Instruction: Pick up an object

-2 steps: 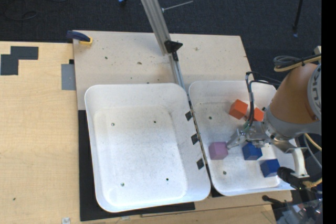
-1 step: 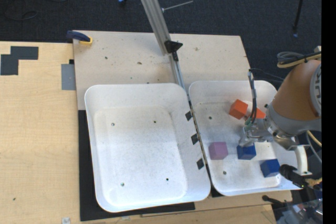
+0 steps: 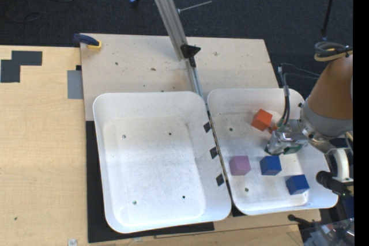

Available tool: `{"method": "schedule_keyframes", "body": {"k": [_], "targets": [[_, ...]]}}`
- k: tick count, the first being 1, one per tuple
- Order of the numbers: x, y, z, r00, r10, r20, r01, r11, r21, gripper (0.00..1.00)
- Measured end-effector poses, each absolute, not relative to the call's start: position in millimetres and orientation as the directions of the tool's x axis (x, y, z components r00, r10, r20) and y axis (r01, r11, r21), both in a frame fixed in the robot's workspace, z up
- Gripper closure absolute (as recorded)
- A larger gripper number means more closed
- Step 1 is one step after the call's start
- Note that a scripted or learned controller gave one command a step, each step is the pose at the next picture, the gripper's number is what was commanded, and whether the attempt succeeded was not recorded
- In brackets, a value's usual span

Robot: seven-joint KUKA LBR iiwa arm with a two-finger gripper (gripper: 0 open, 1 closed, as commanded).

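Blocks lie scattered in the right bin: we count an orange block near its middle, a purple block close to the divide between the bins, and two blue ones, one blue block just right of the purple and a second blue block nearer the front right corner. We see the arm reaching in from the right, its hand low over the right bin, between the orange block and the first blue block, just above the latter. We cannot tell whether it has closed on anything or stands apart, since its tips blur into the metal around them; no block shows gripped in it. Every block rests on the bin floor. We find the left bin beside it on the worktop, and a slanted aluminium rail rising behind the two.
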State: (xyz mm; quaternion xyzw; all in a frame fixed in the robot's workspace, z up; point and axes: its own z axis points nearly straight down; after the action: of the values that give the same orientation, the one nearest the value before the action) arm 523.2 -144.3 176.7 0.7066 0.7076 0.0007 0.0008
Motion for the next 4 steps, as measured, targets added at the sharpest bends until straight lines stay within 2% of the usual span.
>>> {"method": "schedule_keyframes", "body": {"k": [1,3,4], "targets": [[524.4,-145.3,229.5,-0.001,1.000,-0.001,1.000,0.001,0.004,1.00],[560.5,-58.7,220.9,-0.003,1.000,0.000,1.000,0.003,-0.002,1.00],[585.6,-20.7,221.4,-0.003,1.000,0.001,1.000,0.003,-0.001,1.00]]}}
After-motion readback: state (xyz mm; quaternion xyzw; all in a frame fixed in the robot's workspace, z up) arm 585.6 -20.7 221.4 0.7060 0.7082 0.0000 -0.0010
